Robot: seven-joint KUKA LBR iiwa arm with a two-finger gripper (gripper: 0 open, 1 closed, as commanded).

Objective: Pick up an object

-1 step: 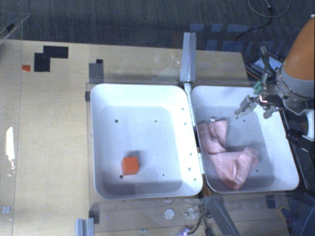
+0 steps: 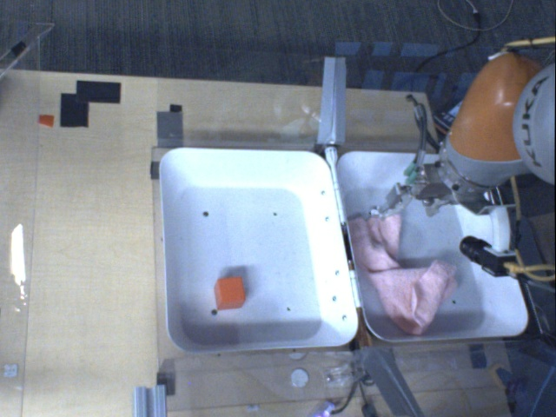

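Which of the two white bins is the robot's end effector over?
The right bin, the one holding the pink cloth. The end effector sits above its far part, near the cloth. The left bin holds just a small orange block.

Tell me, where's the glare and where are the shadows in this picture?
In the camera view, a white streak of glare lies on the bench's left side, and the left bin reads bright along its rim. The orange block casts a small dark shadow beside it. The arm throws a grey shadow over the right bin, behind the pink cloth. Everything looks slightly soft.
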